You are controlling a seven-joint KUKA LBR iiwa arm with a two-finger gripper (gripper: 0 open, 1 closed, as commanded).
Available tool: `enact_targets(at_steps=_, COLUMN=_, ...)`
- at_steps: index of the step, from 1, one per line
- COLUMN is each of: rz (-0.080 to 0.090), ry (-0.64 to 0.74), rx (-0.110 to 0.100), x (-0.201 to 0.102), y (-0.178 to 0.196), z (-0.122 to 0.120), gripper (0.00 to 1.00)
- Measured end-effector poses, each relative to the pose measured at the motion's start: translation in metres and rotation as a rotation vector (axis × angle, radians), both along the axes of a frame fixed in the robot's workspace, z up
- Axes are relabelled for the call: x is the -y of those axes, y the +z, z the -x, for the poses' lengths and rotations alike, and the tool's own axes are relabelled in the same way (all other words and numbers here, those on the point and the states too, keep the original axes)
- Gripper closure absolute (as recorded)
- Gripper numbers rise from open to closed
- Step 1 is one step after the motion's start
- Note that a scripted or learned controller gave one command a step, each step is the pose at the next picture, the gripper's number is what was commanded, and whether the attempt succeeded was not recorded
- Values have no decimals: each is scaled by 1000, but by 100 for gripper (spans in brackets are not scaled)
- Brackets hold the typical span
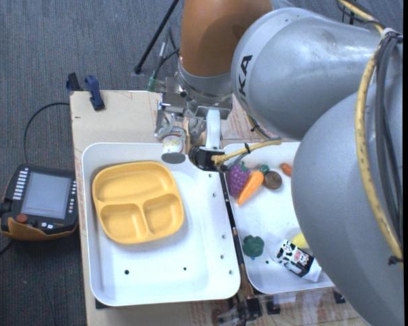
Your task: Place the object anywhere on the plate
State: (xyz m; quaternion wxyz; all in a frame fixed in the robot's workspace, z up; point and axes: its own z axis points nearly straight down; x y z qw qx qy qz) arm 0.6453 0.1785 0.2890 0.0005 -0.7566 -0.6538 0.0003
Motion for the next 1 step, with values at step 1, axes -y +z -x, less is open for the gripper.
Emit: enact_targets(at_steps=1, rz=5, ry=0, rx=-8, x=1, y=-4, z=1, gripper=0)
